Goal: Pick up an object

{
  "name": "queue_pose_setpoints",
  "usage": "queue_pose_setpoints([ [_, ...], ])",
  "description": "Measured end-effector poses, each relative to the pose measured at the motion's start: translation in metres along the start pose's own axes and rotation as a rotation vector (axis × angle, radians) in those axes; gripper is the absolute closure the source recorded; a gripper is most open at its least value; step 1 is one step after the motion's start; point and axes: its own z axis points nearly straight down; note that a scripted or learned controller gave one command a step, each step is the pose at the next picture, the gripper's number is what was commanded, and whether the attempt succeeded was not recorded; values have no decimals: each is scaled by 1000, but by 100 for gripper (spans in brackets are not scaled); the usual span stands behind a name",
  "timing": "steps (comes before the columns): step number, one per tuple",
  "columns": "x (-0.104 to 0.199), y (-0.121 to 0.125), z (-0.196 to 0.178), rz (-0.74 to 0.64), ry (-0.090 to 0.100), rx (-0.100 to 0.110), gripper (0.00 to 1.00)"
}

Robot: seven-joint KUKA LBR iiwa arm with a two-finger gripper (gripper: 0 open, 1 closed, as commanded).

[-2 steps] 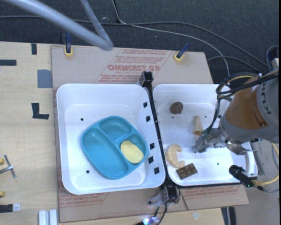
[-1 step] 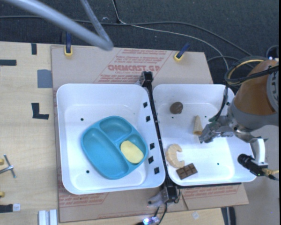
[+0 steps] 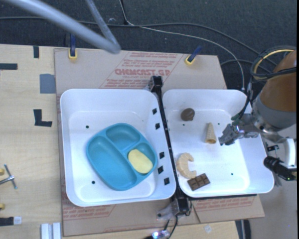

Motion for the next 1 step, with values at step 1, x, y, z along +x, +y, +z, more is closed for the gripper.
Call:
queue_pose_setpoints([
  [1,3,0,-62,0,-1,-2,100],
])
